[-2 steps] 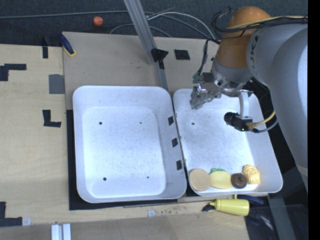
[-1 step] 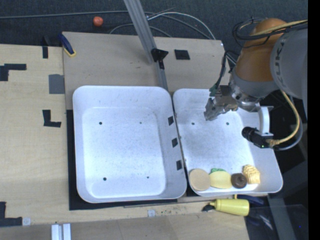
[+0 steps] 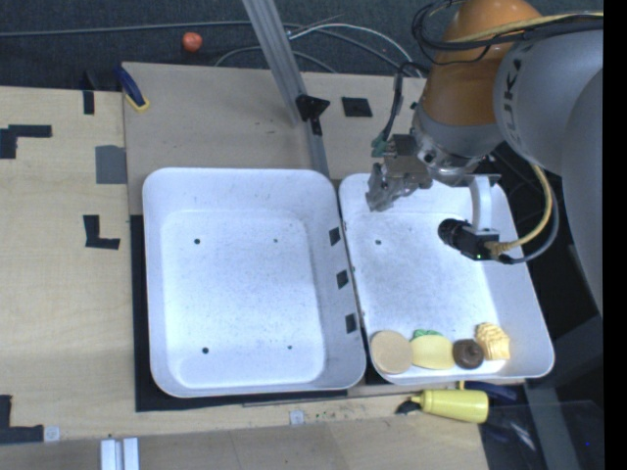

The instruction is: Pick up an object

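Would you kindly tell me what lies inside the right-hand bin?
Along the right bin's near edge: a tan disc, a green piece partly hidden behind a yellow piece, a brown ring, a yellow ridged piece.

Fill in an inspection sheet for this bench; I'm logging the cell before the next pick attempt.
Surface: wooden bench with dark tape marks, bearing left bin and right bin.
Job's things: tan disc, green piece, yellow piece, brown ring, yellow ridged piece, clustered at the right bin's near edge.
Clutter: yellow bottle-like object on the bench; orange ball beyond it.
Grippers: pincer above the right bin's far corner, apart from the objects.
Cables: black and yellow cables along the arm.
Surroundings: metal strut; dark floor.
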`<action>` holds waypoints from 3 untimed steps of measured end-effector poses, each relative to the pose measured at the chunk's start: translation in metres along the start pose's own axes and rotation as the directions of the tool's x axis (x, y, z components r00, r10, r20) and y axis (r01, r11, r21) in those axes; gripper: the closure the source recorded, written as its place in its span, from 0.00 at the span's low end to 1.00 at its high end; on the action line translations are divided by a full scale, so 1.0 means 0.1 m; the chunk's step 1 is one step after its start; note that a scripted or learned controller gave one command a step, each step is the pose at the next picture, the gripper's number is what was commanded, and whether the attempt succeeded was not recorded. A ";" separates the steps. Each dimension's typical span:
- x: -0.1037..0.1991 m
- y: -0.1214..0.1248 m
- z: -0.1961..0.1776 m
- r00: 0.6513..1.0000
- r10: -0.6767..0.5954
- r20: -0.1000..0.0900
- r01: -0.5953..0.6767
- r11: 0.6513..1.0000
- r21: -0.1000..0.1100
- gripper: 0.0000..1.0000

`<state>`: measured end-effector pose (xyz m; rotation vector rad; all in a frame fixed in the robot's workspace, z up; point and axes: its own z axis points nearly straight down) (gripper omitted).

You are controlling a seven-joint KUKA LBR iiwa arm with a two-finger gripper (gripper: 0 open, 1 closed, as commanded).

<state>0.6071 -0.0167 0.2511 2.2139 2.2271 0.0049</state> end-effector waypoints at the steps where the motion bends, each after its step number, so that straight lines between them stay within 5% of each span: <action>1: -0.03 -0.01 -0.08 1.000 0.005 0.001 -0.005 1.000 0.004 1.00; 2: 0.59 -0.13 0.66 1.000 0.001 0.001 -0.001 1.000 0.010 1.00; 3: 0.63 0.19 -0.53 0.997 0.076 0.000 -0.076 0.997 -0.003 1.00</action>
